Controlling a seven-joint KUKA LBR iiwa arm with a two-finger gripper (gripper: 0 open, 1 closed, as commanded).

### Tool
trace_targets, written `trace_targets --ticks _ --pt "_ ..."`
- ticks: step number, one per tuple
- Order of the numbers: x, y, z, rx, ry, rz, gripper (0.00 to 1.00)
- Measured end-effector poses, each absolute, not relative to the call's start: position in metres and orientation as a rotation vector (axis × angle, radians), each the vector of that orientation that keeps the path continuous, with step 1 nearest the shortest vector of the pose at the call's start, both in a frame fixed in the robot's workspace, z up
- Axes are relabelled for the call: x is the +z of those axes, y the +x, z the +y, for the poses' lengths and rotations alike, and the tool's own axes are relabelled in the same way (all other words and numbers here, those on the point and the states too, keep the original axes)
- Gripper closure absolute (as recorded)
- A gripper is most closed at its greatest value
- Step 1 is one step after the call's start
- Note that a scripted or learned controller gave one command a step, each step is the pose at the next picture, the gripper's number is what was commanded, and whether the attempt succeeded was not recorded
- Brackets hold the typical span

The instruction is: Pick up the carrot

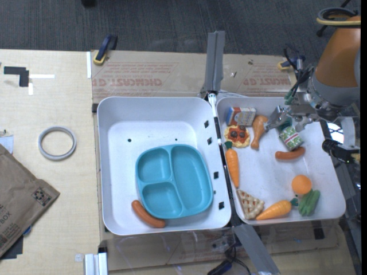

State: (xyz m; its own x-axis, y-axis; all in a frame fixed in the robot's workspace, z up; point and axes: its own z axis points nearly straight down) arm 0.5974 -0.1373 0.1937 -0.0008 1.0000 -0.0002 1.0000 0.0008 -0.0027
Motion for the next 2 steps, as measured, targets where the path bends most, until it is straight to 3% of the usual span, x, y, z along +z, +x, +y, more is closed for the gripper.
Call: trace_targets --ticks 1,2 --pt "0.162 0.528 -0.168 0.003 -2.239 -2.202 0.00" --pt "0.091 0.489 -0.191 0.000 -2.085 -2.348 0.00"
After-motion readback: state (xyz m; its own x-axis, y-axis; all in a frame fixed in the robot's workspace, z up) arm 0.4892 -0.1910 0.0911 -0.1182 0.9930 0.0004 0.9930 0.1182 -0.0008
